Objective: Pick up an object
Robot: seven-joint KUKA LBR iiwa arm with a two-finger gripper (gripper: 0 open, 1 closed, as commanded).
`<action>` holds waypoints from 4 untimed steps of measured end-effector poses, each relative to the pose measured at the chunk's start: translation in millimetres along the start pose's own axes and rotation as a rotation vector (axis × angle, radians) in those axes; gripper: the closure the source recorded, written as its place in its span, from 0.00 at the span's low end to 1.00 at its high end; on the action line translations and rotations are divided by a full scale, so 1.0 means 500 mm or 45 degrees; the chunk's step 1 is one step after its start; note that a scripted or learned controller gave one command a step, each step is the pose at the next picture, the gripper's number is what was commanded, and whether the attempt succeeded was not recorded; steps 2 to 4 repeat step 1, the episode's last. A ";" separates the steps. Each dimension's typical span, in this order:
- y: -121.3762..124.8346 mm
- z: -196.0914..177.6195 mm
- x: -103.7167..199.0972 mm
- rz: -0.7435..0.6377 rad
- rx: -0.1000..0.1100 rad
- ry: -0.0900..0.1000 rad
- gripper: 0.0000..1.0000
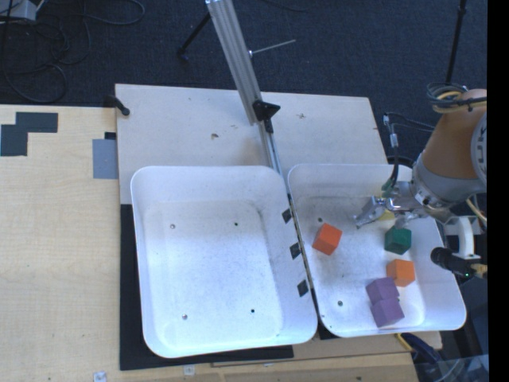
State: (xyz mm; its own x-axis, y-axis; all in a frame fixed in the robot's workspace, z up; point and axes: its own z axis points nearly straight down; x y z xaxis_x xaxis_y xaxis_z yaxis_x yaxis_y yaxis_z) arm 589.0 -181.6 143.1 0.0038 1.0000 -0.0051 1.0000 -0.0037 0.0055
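The gripper (367, 212) hangs low inside the right bin (350, 177), its metal fingers spread apart and gripping nothing. Just beside it lies a green block (398, 239), with a red-orange block (326, 239) near on the other side. I judge this is the approach step. Next, it must center over 1 block, descend and close.

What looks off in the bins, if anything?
Nothing stands out. Four blocks sit inside the right bin: red-orange, green, orange, purple. None spilled over the rim. The gripper hovers near the green block, holding nothing visible.
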 end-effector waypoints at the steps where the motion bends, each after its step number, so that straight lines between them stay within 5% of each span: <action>1: 0.064 0.036 0.174 -0.014 0.009 0.012 0.00; 4: 0.064 0.036 0.174 -0.014 0.009 0.012 0.00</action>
